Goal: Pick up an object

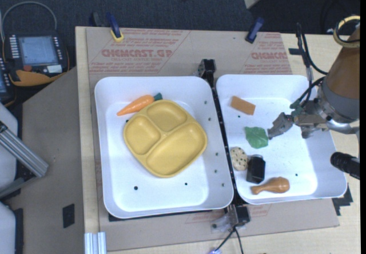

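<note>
The right bin (320, 184) holds several small items: a green lump (257, 137), an orange-brown block (243, 105), a speckled round cookie (239, 158), a black object (255, 169) and a brown drumstick shape (271, 186). My gripper (278, 127) reaches in from the right and hangs low over this bin. Its tip points down-left, right at the upper right edge of the green lump. Whether it touches the lump is unclear from above.
The left bin (108, 150) holds a yellow divided plate (164, 137) and a carrot (135, 104) by the plate's upper left rim. A dark divider (220, 133) runs between the bins. Cables and the orange-banded arm (346, 84) hang over the right bin's right side.
</note>
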{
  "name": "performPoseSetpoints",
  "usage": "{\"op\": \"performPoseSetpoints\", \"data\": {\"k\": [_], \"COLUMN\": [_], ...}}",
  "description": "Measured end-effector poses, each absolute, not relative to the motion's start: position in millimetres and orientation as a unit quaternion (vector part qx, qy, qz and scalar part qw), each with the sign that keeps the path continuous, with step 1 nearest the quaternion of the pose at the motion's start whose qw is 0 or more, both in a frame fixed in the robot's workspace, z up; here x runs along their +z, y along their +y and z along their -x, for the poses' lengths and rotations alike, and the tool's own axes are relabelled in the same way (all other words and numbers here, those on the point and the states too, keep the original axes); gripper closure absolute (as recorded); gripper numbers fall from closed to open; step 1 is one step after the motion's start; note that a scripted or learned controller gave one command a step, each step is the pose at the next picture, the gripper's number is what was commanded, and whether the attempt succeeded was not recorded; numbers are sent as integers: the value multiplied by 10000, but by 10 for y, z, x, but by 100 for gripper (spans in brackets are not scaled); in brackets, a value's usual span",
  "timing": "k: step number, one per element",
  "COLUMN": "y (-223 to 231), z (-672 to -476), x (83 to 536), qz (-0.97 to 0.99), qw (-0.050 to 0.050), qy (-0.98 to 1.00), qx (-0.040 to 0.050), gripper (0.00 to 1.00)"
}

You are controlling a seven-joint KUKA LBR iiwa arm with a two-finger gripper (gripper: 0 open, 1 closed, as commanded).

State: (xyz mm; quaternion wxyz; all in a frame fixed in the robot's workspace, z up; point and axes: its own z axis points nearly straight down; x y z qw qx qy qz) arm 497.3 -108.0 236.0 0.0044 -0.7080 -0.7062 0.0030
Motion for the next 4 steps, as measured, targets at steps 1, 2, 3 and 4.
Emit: {"op": "performPoseSetpoints", "data": {"k": [1,2,3,4], "y": [-1080,-1100,-1057,-1083], "z": [-4995,-4980,-4953,-4963], "x": [2404,1803,1367,869], "qz": [7070,7073,7072,7087], "qw": [4,8,33,-29], "qy": [-7072,-7069,-7070,-7055], "qx": [1,4,16,3], "gripper": [0,0,0,0]}}
